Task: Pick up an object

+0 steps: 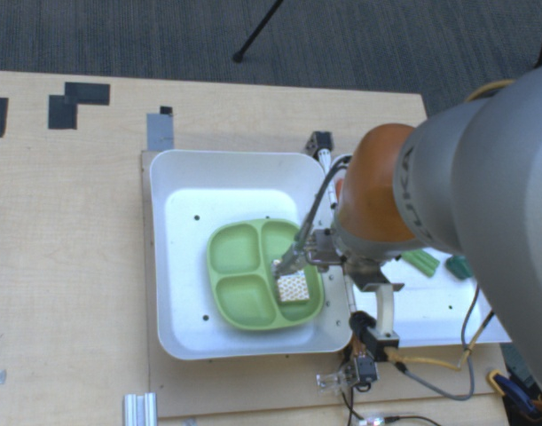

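The fingers of the gripper are seen low over the right side of a green divided plate, which lies in the left white bin. How far the fingers are open cannot be told, because the wrist and its cables cover them. Just below them a small pale checkered object is seen on the right part of the plate. Whether it is touched or gripped cannot be made out; it is not clearly seen between the fingers.

The plate has three compartments and is placed in the lower right part of the left bin, near the wall. The right bin is mostly covered by the grey arm with its orange band. In the visible part of that bin, a green object and a darker green one are partly seen beside the arm; their shapes are cut off.

Both bins are carried by a light wooden table. Dark rectangular marks are found on its upper left area. Behind the table, a grey carpeted floor is visible, crossed by a thin dark rod. Wires hang at the front edge.
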You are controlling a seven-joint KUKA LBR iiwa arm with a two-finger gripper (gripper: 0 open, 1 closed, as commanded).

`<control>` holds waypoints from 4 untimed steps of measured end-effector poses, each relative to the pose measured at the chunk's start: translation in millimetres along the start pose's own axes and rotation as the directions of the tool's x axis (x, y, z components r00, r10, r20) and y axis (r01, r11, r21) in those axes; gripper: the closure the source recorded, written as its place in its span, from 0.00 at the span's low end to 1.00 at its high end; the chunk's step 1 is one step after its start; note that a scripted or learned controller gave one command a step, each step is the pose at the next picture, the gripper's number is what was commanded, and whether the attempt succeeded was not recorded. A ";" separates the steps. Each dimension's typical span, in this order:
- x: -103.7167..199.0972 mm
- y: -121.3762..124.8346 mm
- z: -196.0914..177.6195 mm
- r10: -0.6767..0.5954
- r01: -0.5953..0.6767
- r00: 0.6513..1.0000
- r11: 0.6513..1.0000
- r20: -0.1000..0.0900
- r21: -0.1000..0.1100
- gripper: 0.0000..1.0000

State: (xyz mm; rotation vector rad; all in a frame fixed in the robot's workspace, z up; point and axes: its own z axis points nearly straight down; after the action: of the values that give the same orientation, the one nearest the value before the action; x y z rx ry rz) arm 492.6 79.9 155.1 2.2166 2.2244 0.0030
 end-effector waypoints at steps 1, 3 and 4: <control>9.3 2.0 23.9 0.017 -0.016 1.000 1.000 0.019 -0.018 0.00; 10.8 2.9 26.2 0.020 -0.020 1.000 1.000 0.022 -0.022 0.00; 7.7 3.5 16.1 0.023 -0.022 0.999 0.999 0.026 -0.023 1.00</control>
State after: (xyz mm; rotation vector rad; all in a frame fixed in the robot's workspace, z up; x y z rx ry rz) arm 496.2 87.5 139.1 2.2166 2.1748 -0.0008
